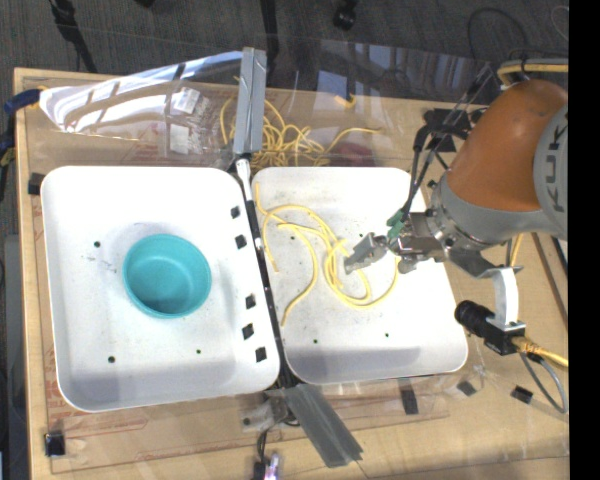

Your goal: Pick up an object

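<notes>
While the jaws [363, 255] hover over the yellow cord [325, 258], their spread is unclear.

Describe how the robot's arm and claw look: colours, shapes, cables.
The arm has a rounded orange band above a grey wrist. Thin black and green cables run along it. The claw is small, metallic grey, with two slim fingers. A white bracket and a black cylinder with a yellow cable sit beside the wrist.

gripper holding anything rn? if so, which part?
Cannot tell. The gripper is right over the yellow cord in the right bin, near its looped end, but no grip on the cord is visible.
</notes>
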Controlling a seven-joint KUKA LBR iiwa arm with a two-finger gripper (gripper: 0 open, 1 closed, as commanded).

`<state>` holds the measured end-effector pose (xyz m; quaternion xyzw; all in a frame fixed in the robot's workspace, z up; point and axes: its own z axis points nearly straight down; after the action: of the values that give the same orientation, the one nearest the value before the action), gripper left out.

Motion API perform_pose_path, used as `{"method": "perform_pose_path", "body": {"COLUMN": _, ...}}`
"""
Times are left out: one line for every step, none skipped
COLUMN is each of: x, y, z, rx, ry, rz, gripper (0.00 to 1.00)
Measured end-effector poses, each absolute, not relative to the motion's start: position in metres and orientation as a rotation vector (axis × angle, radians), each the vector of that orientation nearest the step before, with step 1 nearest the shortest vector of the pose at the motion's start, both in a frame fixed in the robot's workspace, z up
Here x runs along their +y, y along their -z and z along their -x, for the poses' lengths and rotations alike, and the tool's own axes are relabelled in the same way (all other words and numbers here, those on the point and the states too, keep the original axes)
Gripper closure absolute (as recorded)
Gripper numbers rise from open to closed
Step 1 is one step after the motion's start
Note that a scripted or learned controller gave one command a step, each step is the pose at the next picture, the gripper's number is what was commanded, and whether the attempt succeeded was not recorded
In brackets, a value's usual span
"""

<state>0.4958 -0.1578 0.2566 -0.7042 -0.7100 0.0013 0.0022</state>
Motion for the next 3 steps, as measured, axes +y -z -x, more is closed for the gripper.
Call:
{"method": "perform_pose_path", "body": {"x": -0.183, "y": -0.138, "z": -0.519, "rx": -2.244, "ry": -0.005, "rz": 2.19, "gripper": 0.0}}
{"method": "perform_pose_path", "body": {"x": -0.209, "y": -0.091, "z": -0.529, "rx": -2.323, "ry": -0.002, "rz": 2.108, "gripper": 0.0}}
{"method": "perform_pose_path", "body": {"x": -0.209, "y": -0.101, "z": -0.529, "rx": -2.327, "ry": -0.004, "rz": 2.1, "gripper": 1.0}}
